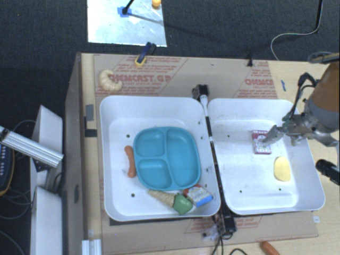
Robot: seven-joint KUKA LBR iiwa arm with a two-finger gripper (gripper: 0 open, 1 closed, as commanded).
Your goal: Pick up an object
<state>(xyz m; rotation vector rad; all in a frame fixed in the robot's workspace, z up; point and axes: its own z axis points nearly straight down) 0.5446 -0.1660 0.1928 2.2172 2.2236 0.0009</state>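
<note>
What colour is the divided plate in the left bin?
Light blue. The plate shows clearly in the camera view.

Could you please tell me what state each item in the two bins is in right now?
Blue plate: flat, left bin, compartments bare.
Sausage: lying beside plate.
Pink packet: flat, right bin, at gripper tip.
Yellow piece: lying loose, right bin.

A dark speckled floor [223,9] surrounds the desk [175,73], whose top is brown cardboard printed with red lettering. A shiny metal sheet [125,15] lies on the floor beyond the desk, and a white cable [297,33] curls nearby.
</note>
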